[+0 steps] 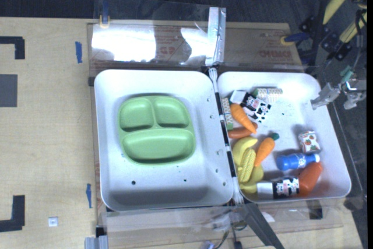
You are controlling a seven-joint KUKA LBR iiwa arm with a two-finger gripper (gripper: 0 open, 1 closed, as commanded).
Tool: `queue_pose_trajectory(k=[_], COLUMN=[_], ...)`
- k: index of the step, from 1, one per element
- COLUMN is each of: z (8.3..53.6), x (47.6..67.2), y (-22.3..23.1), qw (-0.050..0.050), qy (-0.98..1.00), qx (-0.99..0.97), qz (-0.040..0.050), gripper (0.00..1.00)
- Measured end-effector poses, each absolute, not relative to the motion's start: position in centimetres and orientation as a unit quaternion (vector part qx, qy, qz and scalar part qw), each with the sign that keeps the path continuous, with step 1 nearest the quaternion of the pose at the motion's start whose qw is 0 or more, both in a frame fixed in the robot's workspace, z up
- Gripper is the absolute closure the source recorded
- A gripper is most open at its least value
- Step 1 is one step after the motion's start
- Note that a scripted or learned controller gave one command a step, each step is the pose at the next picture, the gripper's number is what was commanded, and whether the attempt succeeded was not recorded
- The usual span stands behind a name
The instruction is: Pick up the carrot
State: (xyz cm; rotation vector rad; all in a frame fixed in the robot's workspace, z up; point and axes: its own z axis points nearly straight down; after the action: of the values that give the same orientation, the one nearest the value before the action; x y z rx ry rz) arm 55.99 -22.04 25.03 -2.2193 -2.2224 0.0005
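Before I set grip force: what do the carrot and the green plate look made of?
Carrot: seemingly moulded toy plastic, smooth orange body with green tip, fairly matte. Green plate: likely hard plastic, three moulded compartments, soft sheen on its rims. Both are guesses from colour and shine alone.

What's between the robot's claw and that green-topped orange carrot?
In the camera view, bare white bin floor runs from the gripper to the orange toy carrot with the green top; the small white cube sits beside that line.
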Motion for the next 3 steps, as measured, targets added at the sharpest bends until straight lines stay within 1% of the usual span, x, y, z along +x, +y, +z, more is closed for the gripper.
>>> queue_pose_trajectory(k=[1, 2, 3], z=[16.2, 8.7, 9.8], x=[53.9, 52.5, 52.6], y=[-18.4, -12.0, -12.1], qw=[0.001, -0.003, -0.005], qy=[-0.786, -0.807, -0.806], qx=[-0.618, -0.591, -0.592], qz=[0.0, -0.0023, -0.0031], gripper=[0.0, 0.0, 1.0])
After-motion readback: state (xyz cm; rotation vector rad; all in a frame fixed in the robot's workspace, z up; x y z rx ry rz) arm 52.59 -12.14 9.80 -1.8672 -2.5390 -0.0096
